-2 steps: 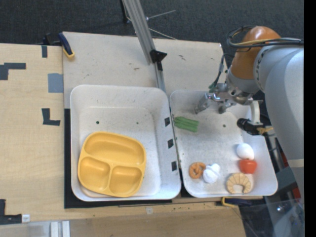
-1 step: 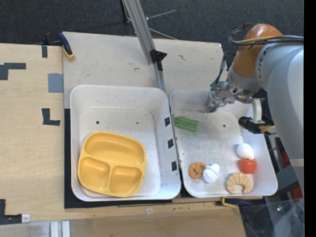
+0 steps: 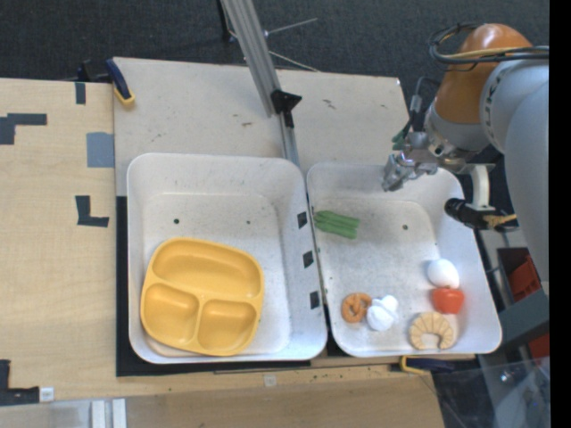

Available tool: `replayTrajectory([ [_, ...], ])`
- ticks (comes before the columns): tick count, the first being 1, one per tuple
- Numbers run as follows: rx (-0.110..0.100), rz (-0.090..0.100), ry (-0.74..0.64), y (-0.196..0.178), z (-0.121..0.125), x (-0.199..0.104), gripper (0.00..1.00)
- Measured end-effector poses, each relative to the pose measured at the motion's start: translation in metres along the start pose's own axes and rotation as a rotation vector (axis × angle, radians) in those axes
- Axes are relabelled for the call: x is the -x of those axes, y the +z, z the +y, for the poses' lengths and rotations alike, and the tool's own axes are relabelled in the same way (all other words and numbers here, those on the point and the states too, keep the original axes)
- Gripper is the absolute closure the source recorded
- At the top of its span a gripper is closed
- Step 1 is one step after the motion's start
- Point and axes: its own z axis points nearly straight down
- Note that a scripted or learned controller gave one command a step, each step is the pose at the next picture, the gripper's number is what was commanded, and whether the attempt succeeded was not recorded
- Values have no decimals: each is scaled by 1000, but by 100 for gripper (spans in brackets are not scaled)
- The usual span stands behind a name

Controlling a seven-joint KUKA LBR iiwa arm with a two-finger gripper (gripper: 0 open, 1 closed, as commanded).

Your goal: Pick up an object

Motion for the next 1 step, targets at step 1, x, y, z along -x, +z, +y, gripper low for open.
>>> replayTrajectory([
  [1, 1, 1, -1, -51, 0, -11, 100],
])
